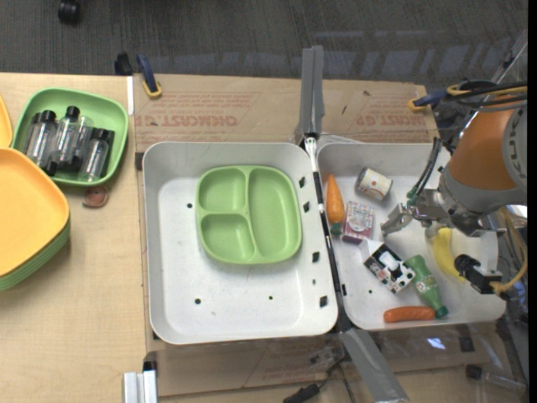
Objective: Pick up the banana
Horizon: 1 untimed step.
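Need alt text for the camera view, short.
The grey arm with the orange band reaches over the right white bin, its gripper above the bin floor beside the yellow banana. That bin also holds an orange carrot, a green bottle and small packets; the left white bin holds a green divided plate.

The banana (pixel 442 251) is partly covered by the arm (pixel 482 154), so just a yellow strip shows in the right bin (pixel 361 313). The hand (pixel 401 219) is too small and blurred to read its fingers. The stack of orange plates (pixel 29 217) runs off the left edge, and print on the small packets (pixel 359 221) is unreadable
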Motion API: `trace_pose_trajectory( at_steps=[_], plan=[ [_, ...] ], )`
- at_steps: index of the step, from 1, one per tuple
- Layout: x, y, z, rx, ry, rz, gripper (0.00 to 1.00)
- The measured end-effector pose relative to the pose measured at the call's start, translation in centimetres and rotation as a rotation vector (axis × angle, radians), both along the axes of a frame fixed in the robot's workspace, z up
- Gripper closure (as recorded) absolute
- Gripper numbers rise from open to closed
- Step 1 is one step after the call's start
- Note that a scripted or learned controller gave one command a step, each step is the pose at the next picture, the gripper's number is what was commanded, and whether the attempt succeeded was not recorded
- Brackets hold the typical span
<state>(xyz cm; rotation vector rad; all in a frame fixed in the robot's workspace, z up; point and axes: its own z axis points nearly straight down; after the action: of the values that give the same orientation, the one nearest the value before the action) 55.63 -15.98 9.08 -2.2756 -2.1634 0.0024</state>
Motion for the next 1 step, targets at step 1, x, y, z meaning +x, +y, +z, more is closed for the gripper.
trace_pose_trajectory(
  at_steps=[1],
  plan=[
    [-0.05,-0.11,0.87,0.000,0.001,-0.004,1.00]
  ],
)
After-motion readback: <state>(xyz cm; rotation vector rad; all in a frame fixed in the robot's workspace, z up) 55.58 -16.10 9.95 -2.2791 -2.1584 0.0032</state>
